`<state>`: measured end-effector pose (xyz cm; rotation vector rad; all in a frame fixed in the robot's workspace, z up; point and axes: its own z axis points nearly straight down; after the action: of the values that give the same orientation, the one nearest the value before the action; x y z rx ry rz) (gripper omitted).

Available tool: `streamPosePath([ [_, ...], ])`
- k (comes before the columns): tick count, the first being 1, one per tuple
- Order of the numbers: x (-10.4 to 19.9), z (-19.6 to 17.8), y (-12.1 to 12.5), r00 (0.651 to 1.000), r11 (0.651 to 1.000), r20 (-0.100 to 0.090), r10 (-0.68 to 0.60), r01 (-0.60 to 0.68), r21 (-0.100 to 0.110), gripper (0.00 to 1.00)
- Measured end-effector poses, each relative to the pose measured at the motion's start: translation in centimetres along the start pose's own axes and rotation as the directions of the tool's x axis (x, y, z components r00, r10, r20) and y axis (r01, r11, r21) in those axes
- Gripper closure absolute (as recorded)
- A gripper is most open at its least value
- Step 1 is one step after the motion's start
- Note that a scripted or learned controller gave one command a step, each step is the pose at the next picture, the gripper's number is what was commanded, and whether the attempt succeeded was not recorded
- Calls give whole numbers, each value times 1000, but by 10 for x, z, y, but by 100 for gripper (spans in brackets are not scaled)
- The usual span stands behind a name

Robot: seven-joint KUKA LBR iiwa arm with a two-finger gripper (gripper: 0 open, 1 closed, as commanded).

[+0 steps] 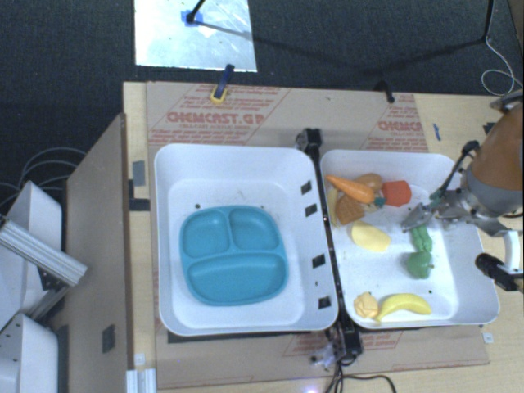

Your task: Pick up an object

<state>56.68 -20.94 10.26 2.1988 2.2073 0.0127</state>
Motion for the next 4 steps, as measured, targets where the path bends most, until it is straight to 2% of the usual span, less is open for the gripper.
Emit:
streamPosePath([
  [1, 4, 18, -37, 1000, 1000, -13, 5, -4, 27, 0],
  [2, 3, 6, -34, 1000, 1000, -12, 3, -3, 20, 100],
  [3, 3, 7, -34, 1000, 1000, -12, 3, -3, 20, 0],
  [4, 3, 17, -78, 1000, 1000, -13, 5, -5, 27, 0],
])
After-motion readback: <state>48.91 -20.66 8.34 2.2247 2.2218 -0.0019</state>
